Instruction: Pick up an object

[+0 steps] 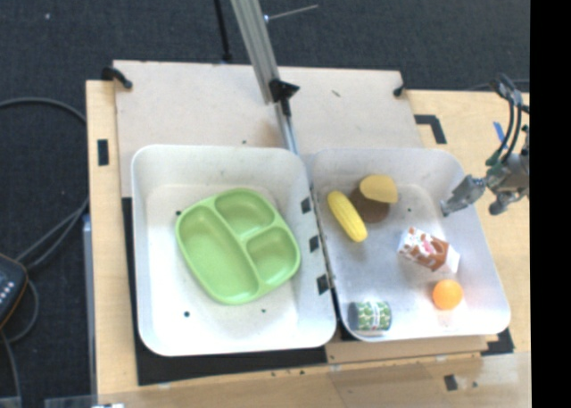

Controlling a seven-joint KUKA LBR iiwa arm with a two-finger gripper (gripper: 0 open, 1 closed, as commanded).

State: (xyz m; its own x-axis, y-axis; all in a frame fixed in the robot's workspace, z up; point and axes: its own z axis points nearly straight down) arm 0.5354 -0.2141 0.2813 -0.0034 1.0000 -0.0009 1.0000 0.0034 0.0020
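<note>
gripper (480,190) sits at the right edge of the right bin (464,170), over its upper right rim; two fingers visible, one (460,194) reaching left-down over the bin wall, the other at the far right by the frame edge; they look spread apart w/ nothing between them; wrist w/ cables above it near the right edge.

objs all in the right bin: red & white packet (427,250) lies closest to the gripper, below and a bit left of it, apart from the fingers; orange ball (447,295) just below the packet, near the bin's lower right; corn cob (346,216) lies on a slant in the bin's left part, well left of the gripper; yellow & brown rounded item (377,198) just beside the corn on its right, prob touching; green-labelled can (370,315) lies on its side at the bin's bottom edge, well apart from the gripper.

left bin (152,174) holds a green divided plate (237,245) w/ three compartments, lying tilted in the middle; a metal rail (252,22) runs from the top centre down to the seam between bins.
</note>
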